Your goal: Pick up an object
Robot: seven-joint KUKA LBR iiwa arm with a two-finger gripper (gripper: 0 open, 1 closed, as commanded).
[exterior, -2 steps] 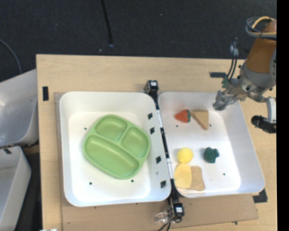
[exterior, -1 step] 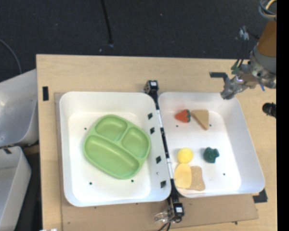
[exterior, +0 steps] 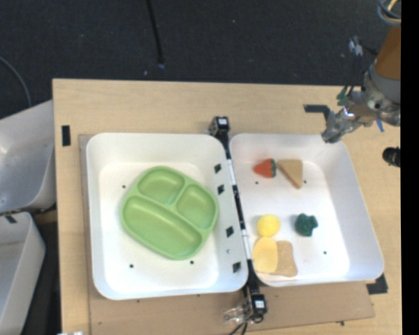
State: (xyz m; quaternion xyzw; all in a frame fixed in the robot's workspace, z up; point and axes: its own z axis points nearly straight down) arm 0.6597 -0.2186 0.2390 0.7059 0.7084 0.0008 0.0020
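Right now the arm (exterior: 385, 68) sits high at the right edge, with the gripper (exterior: 333, 132) hanging over the top rim of the right bin (exterior: 356, 208), just outside its upper right corner. Nothing lies between its fingers; whether they stand apart or together I cannot tell, since the tool is small and seen at a slant.

All the candidates rest in that right bin. A red strawberry-like piece (exterior: 265, 167) touches a tan wedge (exterior: 291, 172) near the top. Lower down, a yellow ball (exterior: 268, 225) lies well apart from a dark green piece (exterior: 306, 224). By the bottom rim a yellow slice (exterior: 265, 255) overlaps a tan slice (exterior: 286, 259). The left bin (exterior: 105, 208) holds a green divided plate (exterior: 170, 211).

By my reading, this is the approach step: no target has been reached and the grasp is not yet begun. The next move calls for travel inward over the bin, then a descent onto one item. The green piece or the yellow ball look the easier choices, each standing free of neighbours; the touching pairs risk a nudge or a double catch.
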